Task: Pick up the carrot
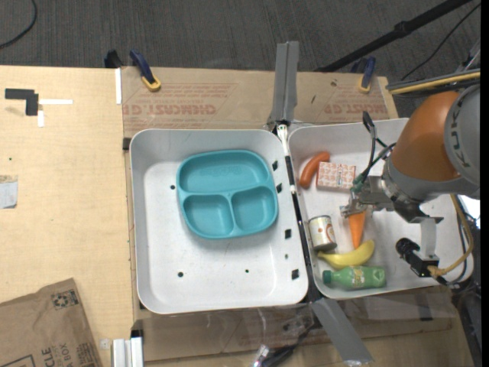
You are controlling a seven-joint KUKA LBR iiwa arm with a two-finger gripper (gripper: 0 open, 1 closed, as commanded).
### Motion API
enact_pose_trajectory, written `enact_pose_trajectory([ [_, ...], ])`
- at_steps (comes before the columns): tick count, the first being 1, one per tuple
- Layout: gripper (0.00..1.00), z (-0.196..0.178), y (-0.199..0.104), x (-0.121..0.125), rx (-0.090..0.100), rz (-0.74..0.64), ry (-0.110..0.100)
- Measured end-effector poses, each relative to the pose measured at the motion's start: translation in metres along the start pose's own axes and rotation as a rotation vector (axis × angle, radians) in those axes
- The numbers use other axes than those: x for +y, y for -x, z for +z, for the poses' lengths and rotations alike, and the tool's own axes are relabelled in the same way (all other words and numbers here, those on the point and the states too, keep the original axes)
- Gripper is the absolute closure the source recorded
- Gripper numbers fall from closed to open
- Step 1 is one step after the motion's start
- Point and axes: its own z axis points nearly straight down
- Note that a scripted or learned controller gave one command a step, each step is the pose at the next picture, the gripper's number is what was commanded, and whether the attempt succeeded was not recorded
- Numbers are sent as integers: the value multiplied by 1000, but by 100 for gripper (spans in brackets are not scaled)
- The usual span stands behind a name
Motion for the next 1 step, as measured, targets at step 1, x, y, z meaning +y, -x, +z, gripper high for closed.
enact_pose_trajectory([
  [1,100,-82,-49,-30,-6,325,-37],
])
